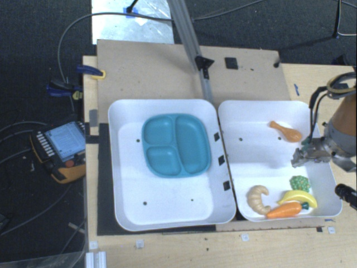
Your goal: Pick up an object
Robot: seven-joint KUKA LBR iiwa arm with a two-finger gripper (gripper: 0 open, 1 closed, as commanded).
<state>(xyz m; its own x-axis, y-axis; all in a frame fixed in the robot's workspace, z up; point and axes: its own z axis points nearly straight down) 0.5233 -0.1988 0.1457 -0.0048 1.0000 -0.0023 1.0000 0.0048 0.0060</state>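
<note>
Any of the small toy foods in the right bin (245,116) would serve as the object to lift. A green broccoli-like piece (299,182) lies near that bin's right wall, with a yellow banana (300,197) touching it on the near side and an orange carrot (284,209) against the banana along the near edge. A pale croissant-shaped piece (257,198) sits just left of the carrot, and an orange spoon-like item (286,131) lies apart toward the far right corner.

The gripper (304,156) hangs over the bin's right side, between the spoon-like item and the green piece; it is too small and dark to tell how the jaws stand, and nothing shows between them.

The crowded near-right corner is a poor target, since fingers would likely nudge neighbours. The isolated spoon-like item, or the croissant from its free left side, looks the cleaner choice: centre above it, align across its narrow width, then descend straight.

The left bin (128,205) carries a blue divided plate (177,145).
</note>
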